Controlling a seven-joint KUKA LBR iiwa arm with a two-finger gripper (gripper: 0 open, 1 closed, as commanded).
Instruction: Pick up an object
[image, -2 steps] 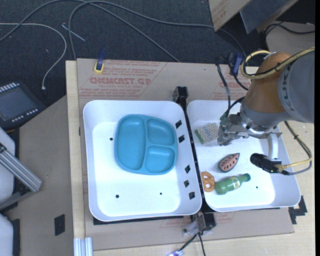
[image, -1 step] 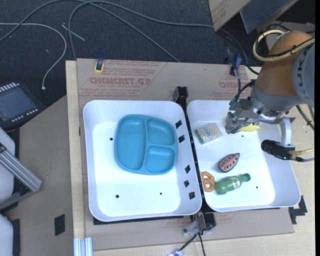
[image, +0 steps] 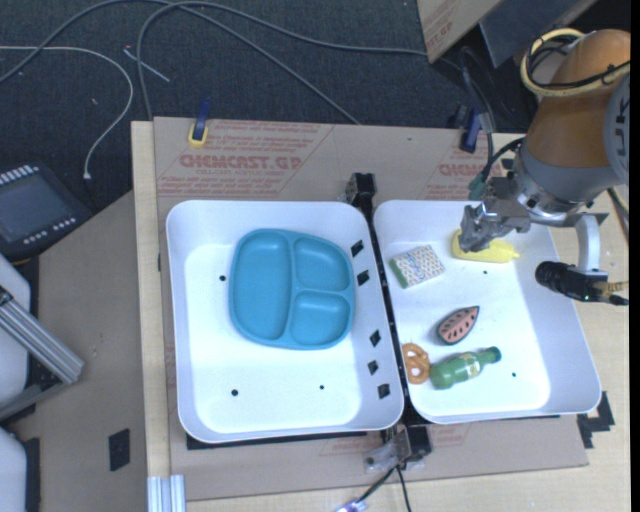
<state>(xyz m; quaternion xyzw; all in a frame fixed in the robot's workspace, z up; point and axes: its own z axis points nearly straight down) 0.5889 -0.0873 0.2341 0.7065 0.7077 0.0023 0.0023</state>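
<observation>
So the target looks like the yellow block (image: 487, 250), sitting in the upper part of the right bin (image: 560, 350), toward the upper right of the frame. It's flat on the bin floor, not lifted at all as far as I can see, so the actual pick isn't done yet. I'd call this the reach-and-grab stage: the arm's down at the object, and what's left is closing on it properly and raising it clear.

The gripper (image: 480, 232) is right on top of the yellow block, at its left end, and seems to be touching or just about touching it. Honestly can't tell whether the pincer is apart or together, since the wrist hides it from this angle, so I won't say it has hold of anything.

Moving outward: a small speckled sponge (image: 417, 266) lies just left of the block. Lower in the same bin are a watermelon slice (image: 459, 325), then a green bottle (image: 463, 367) with a pretzel (image: 414, 362) at its left end. The left bin (image: 200, 330) holds a blue divided plate (image: 292, 288), well away from the action.
</observation>
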